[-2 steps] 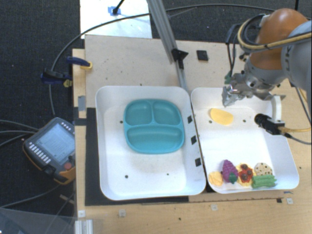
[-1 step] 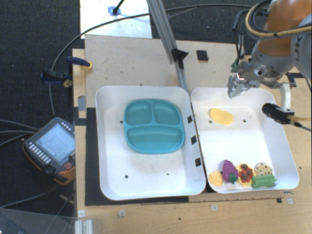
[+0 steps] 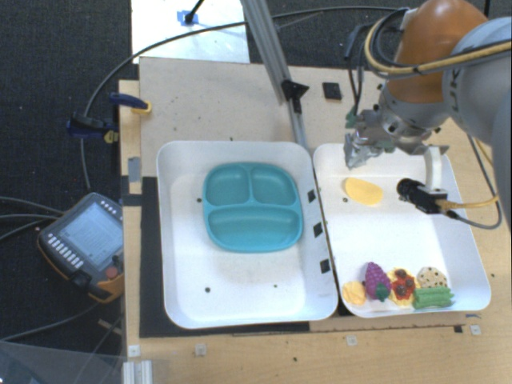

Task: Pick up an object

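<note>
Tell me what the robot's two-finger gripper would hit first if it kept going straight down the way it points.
Probably the bare floor of the right-hand white bin, just above the flat yellow oval piece. The two-finger gripper points downward there, though depth is hard to judge.

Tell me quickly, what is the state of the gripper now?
Gripper: cannot be told whether open or closed; it hangs above the right bin, near the yellow piece, with nothing seen held.

Bench and what is set on it

Two white bins are laid side by side on the bench [image 3: 216, 102]: left bin [image 3: 180, 238] at nine o'clock, right bin [image 3: 464, 254] at three.
</note>
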`<state>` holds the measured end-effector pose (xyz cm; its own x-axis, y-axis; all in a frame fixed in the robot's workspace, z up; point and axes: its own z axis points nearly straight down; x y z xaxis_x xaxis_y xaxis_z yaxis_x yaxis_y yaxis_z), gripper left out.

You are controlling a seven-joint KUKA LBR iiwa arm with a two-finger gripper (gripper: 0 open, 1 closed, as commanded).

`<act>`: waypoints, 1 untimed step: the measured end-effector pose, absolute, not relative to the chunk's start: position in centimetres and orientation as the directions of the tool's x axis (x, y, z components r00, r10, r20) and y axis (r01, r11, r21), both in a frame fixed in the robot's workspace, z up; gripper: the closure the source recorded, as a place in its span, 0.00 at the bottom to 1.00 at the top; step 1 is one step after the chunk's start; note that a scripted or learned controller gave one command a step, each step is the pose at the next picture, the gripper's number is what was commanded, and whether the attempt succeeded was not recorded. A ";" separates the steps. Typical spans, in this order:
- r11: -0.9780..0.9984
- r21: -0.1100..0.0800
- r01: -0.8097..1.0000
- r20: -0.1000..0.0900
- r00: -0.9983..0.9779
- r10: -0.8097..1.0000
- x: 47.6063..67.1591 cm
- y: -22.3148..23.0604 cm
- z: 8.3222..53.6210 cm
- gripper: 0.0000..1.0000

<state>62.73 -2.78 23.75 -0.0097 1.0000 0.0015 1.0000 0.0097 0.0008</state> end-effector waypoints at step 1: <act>0.011 0.000 1.000 0.003 -0.011 1.000 60.7 2.8 24.2 1.00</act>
<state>60.67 2.80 24.19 -0.0106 0.9999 0.0027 0.9999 0.0105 0.0002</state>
